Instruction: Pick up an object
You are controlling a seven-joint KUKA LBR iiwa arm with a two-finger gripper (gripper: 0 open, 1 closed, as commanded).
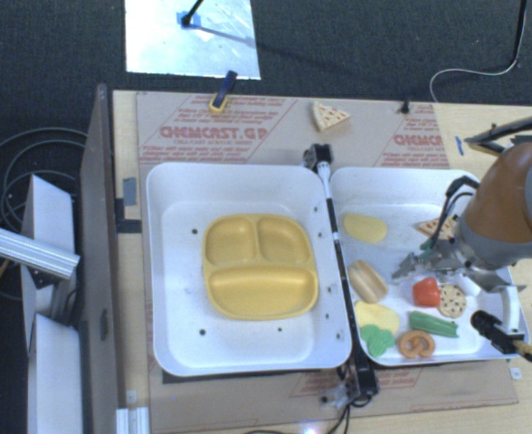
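A: Camera view. The gripper (422, 262) sits low in the right bin (394, 188), right of frame centre, coming off the grey arm (510, 211) with its orange band at the right edge. How wide it stands can't be told from this angle; nothing is visibly between its tips.

B: Touching anything?

A: It hangs just above and left of the red tomato piece (426, 291). Contact can't be confirmed.

B: Right bin contents?

A: Yellow oval piece (365, 228) upper left of the bin. Hot dog bun (368, 281) below it. Another yellow piece (377, 316) under that, and a green leafy piece (377, 339) at the bin's lower left. Pretzel (417, 344) along the bottom edge, green bean pod (433, 324) just right of and above it. Chocolate chip cookie (451, 300) beside the tomato piece, on its right. An orange cracker-like piece (432, 228) is partly hidden by the arm, upper right of the bin.

B: Left bin?

A: The left bin (180, 193) holds a yellow divided plate (259, 267), centred, flat.

B: Outside the bins?

A: A pizza slice toy (330, 116) lies on the cardboard sheet (275, 125) above the bins, top centre. A yellow and blue clip (222, 94) sits at the sheet's upper left.
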